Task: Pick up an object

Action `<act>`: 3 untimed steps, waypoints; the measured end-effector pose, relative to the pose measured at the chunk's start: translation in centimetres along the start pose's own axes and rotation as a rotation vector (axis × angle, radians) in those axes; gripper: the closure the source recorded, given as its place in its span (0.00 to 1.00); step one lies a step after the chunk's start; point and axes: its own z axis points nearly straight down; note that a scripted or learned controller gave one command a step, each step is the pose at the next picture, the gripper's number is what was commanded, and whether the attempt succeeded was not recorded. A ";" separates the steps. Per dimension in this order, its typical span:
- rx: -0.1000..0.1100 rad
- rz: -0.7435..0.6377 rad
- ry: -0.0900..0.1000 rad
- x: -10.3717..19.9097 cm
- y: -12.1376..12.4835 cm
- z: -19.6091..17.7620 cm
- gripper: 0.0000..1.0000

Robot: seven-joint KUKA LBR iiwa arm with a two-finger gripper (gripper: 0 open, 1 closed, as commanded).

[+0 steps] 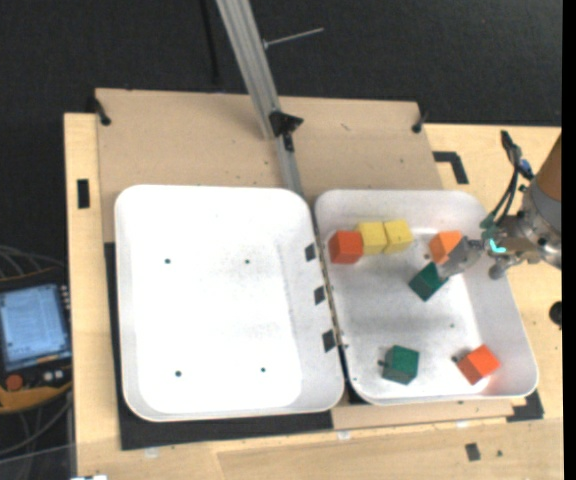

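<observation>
The right bin (493,313) holds several small blocks. Along its far side sit a red block (345,246), two yellow blocks (373,236) (398,233) and an orange block (445,241). A dark green block (427,282) lies just below the orange one. Near the front are another green block (401,364) and an orange-red block (478,364). My gripper (465,255) reaches in from the right edge of the bin, low, right beside the orange block and just above the dark green one. Nothing is visibly held.
The left bin (218,298) lies alongside, across a divider with black clips (320,293). A slanted metal rail (253,68) runs from the top toward the bins' junction. A teach pendant (23,328) rests at the far left, off the bench.
</observation>
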 end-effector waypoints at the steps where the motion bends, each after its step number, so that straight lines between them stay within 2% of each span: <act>1: -0.004 0.000 -0.001 0.0 0.1 -0.2 0.00; 2: 0.003 0.003 -0.002 -0.3 0.0 6.1 0.00; 3: 0.000 0.002 -0.002 0.3 0.7 11.0 0.00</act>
